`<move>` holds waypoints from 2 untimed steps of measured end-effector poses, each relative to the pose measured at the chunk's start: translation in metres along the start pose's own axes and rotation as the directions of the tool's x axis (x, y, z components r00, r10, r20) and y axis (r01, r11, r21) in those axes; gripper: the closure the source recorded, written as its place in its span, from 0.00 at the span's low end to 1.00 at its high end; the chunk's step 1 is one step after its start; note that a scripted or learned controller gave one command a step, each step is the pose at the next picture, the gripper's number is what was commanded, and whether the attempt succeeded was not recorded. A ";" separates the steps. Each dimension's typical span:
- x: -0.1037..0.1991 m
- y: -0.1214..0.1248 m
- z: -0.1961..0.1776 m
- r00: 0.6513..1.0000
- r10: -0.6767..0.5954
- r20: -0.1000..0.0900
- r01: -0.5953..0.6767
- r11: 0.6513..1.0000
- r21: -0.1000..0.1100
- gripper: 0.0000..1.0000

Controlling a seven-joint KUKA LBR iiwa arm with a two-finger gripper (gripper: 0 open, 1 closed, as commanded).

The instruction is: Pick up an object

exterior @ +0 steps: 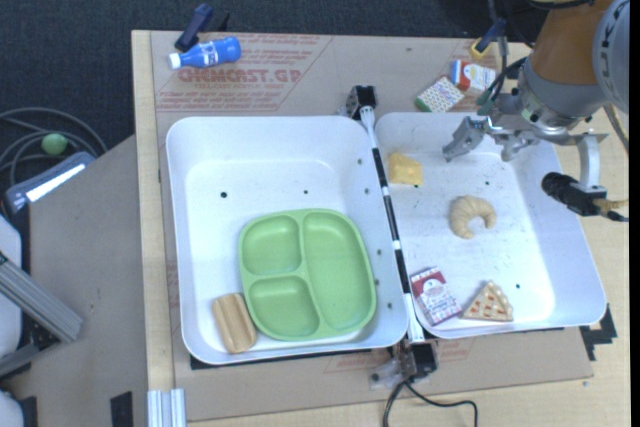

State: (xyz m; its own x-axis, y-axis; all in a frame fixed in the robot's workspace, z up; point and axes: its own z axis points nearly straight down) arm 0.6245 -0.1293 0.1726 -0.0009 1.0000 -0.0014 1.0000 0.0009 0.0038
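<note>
Worktop of pale brown board fills the middle of your frame, with printed red lettering across its upper part, and dark carpet lies beyond it along the top and left. Two shallow white bins sit side by side on it: the left bin and the right bin, joined along a black strip down the centre.

In the left bin you see a green divided plate at lower centre and a tan bread-like stick just beside its lower left corner, long axis running up and down the frame.

In the right bin, a croissant lies near the middle, its curved ends pointing down and its long axis roughly across the frame. A yellow chunk sits at the upper left, a small red-and-white packet at lower left, and a waffle wedge just right of it.

A blue-and-white bottle lies on its side at upper left of the worktop, and small cartons rest beyond the right bin's top edge.

The arm enters from the upper right, orange band uppermost, wrist tilted down-left. The gripper hangs over the right bin's upper part, above the croissant and apart from it. Its jaws stand spread, with nothing between them.
</note>
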 end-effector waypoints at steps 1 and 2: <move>0.003 -0.041 0.079 1.000 0.001 0.000 -0.001 1.000 0.000 0.00; 0.027 -0.112 0.088 1.000 0.001 -0.002 -0.001 1.000 0.005 0.00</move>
State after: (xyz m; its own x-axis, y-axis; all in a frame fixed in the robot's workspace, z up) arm 0.5132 -0.1025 0.0840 0.0006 1.0000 0.0005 1.0000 -0.0006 -0.0017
